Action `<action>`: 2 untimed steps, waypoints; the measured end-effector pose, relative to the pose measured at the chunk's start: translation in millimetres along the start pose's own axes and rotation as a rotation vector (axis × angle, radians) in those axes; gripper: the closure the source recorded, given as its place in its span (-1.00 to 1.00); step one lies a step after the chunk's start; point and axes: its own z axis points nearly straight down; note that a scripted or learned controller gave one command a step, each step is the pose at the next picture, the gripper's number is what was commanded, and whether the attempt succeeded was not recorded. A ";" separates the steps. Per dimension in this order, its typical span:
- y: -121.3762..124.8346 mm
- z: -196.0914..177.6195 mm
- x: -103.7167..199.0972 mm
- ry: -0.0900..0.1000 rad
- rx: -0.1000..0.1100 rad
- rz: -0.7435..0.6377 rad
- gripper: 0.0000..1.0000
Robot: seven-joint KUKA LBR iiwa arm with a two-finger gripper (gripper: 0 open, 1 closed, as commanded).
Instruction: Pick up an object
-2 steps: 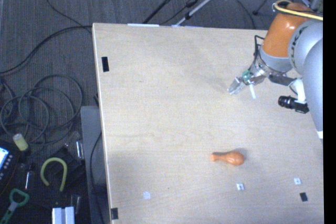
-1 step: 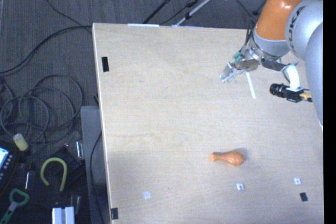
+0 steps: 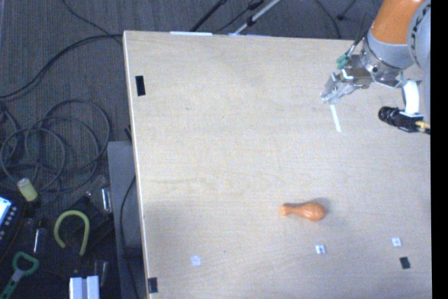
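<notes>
On the pale wooden desk (image 3: 231,122), toward its near edge, an orange pear-shaped object (image 3: 305,211) lies on its side, narrow end pointing left. The hand (image 3: 334,96) hangs well apart from it, near the desk's far right, carried by the grey arm with its orange band (image 3: 396,9); nothing sits between the fingers, and whether they are spread or closed cannot be told.

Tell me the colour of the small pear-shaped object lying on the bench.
Orange object, in the camera view.
</notes>
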 end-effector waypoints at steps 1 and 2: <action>-107.8 88.3 1.7 0.004 0.002 -0.099 1.00; -107.6 88.1 1.8 0.004 0.002 -0.099 -1.00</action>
